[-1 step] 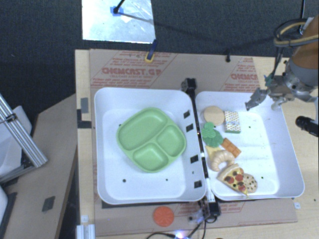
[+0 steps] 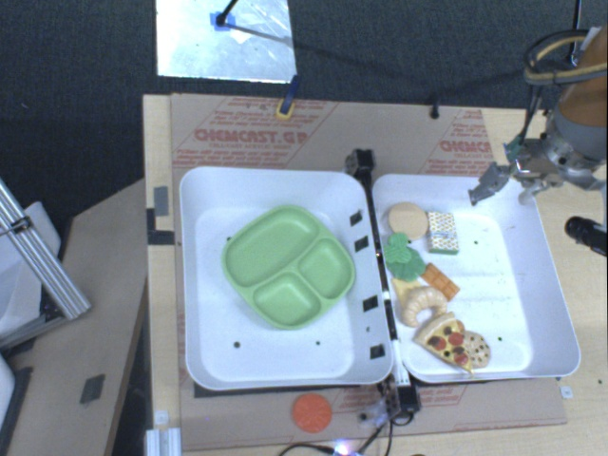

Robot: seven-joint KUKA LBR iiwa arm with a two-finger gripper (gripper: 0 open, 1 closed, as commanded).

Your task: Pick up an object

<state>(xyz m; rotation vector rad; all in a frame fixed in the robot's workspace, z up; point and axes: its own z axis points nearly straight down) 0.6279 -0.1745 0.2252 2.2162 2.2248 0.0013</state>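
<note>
Toy foods [image 2: 427, 283] lie well left of the hand [image 2: 508, 183].

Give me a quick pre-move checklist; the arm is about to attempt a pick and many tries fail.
1. Gripper above the right bin: ok, over its far edge.
2. Nothing between its fingers: ok.
3. Targets in reach: ok; cookie, sponge block, broccoli, croissant and pizza slice lie in the right bin.
4. Targets well separated: not ok, they crowd the bin's left side.
5. Green plate out of the way: ok, in the left bin.
</note>
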